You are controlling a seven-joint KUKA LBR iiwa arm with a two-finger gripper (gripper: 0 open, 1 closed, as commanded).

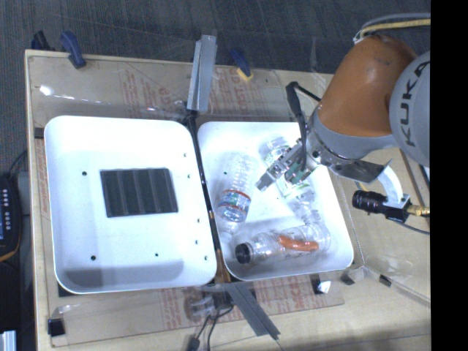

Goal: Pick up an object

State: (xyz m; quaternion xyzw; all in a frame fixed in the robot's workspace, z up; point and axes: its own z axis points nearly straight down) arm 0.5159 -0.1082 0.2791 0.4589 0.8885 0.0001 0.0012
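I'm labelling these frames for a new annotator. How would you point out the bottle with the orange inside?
Start at the right-hand white bin. Along its near edge a clear bottle lies on its side, dark cap toward the left bin. Unlike the blue-labelled water bottle beside it, this one shows orange inside.

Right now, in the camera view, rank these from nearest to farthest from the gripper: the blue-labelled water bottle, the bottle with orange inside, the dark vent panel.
From the gripper:
1. Blue-labelled water bottle, right bin, toward the divider.
2. Bottle with orange inside, right bin's front edge.
3. Dark vent panel, left bin.
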